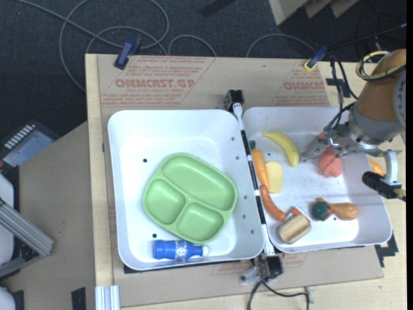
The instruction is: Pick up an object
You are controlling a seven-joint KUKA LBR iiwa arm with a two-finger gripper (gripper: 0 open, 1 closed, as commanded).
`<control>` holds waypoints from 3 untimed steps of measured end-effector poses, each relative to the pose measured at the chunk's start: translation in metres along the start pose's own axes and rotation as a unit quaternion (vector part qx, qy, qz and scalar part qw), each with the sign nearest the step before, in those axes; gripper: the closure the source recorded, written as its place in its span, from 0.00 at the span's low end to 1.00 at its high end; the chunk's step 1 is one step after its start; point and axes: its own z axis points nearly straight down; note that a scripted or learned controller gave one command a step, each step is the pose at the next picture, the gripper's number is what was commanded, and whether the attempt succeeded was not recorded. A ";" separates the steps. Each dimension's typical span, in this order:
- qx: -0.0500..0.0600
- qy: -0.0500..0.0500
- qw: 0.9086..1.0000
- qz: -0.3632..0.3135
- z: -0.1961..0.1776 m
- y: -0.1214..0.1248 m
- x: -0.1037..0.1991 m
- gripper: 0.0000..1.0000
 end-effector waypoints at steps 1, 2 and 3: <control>-0.002 -0.001 1.000 -0.001 -0.012 0.001 0.000 1.00; -0.002 -0.001 1.000 -0.001 -0.011 0.001 0.000 0.00; -0.001 0.000 1.000 0.001 -0.001 -0.037 -0.002 0.00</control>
